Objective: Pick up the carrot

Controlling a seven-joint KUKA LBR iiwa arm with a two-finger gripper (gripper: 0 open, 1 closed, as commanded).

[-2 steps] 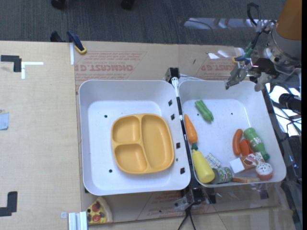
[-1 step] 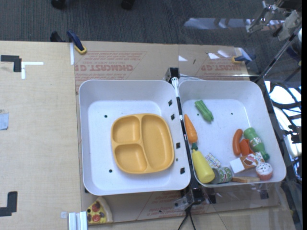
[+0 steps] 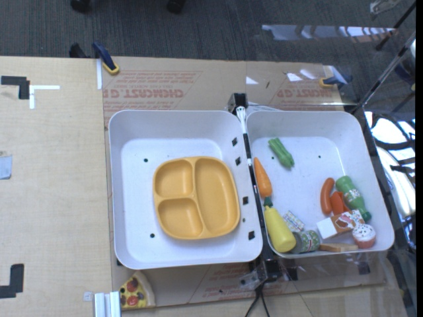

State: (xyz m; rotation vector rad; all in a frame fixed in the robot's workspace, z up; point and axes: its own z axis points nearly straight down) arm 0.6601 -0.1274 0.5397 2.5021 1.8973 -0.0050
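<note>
The carrot (image 3: pixel 263 179) is orange with a green stub at its near end. It lies along the left wall of the right bin (image 3: pixel 344 125), just right of the divider between the two bins. A yellow bottle-shaped toy (image 3: pixel 278 232) lies right below it, almost touching its green end.
The left bin (image 3: pixel 132 137) holds a yellow three-compartment plate (image 3: pixel 196 197). The right bin also holds a green pepper (image 3: pixel 281 152), a red sausage (image 3: pixel 326 196), a green bottle (image 3: pixel 352 197) and several small toy foods at its near right corner. A pizza-slice toy (image 3: pixel 133 292) lies on the bench.
</note>
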